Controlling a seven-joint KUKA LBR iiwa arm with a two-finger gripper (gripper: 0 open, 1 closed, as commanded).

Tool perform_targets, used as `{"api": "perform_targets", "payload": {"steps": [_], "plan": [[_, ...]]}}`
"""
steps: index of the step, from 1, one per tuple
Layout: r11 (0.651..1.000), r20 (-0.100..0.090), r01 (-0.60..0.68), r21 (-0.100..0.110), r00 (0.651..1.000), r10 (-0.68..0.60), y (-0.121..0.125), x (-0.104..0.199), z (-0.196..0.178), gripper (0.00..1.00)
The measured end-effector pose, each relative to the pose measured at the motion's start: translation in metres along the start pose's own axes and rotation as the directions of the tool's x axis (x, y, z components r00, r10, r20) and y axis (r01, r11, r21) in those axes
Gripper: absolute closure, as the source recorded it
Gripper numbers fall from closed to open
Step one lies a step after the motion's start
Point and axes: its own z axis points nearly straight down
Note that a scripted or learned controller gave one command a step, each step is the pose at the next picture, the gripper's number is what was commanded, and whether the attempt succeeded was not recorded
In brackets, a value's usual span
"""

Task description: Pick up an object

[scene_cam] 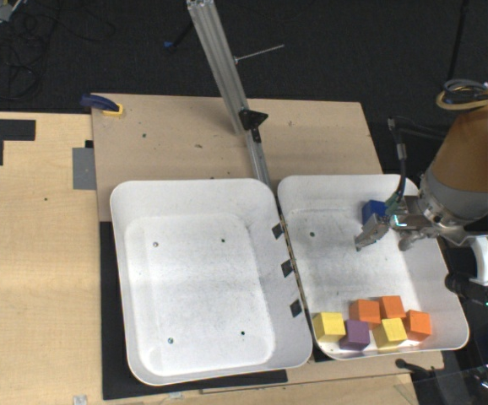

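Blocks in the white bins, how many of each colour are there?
Orange blocks: 3
Yellow blocks: 2
Purple block: 1
Blue block: 1, up by the gripper
Total: 7, all in the right bin

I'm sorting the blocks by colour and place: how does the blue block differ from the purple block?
The blue block sits alone in the upper part of the right bin, beside the hand; the purple block lies in the cluster of yellow and orange blocks at that bin's near edge. The blue block touches no other block, while the purple block is pressed against its neighbours. They differ in colour. Both are small blocks in the same bin.
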Motion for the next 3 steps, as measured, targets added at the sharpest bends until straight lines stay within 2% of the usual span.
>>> {"api": "perform_targets", "payload": {"steps": [1,3], "plan": [[1.0,0.001,-0.003,-0.005,1.0,0.003,0.001,-0.001,-0.002,0.0],[1.0,0.0,-0.004,0.002,1.0,0.004,0.004,0.015,0.11,0.0]]}}
